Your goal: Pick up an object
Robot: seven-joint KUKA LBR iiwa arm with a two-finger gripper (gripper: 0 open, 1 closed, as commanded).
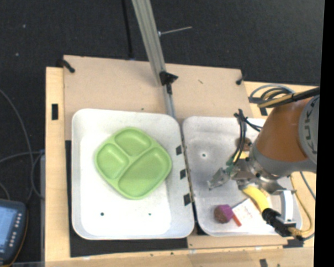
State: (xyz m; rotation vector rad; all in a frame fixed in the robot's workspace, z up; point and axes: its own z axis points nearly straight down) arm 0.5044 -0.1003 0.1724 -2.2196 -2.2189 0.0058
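Gripper [216,181] hangs low over the right bin [203,134], and I can't tell how it is set. Nearest pick is the small purple object [223,214], lying just toward the bin's front edge from it, beside a red-and-white card [242,212]. A yellow tool [256,197] lies close under the wrist. The green divided plate [133,163] sits well apart in the left bin [85,171].

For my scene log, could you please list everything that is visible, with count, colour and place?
bins: two, white, side by side on the bench
divided plate: one, green, in the left bin
small object: one, purple, near front of the right bin
banana-like object: one, yellow, right bin, beside the gripper
red piece: one, next to the purple object
metal pole: one, grey, behind the bins
arm: one, grey and orange, over the right bin
gripper: one, above the right bin floor
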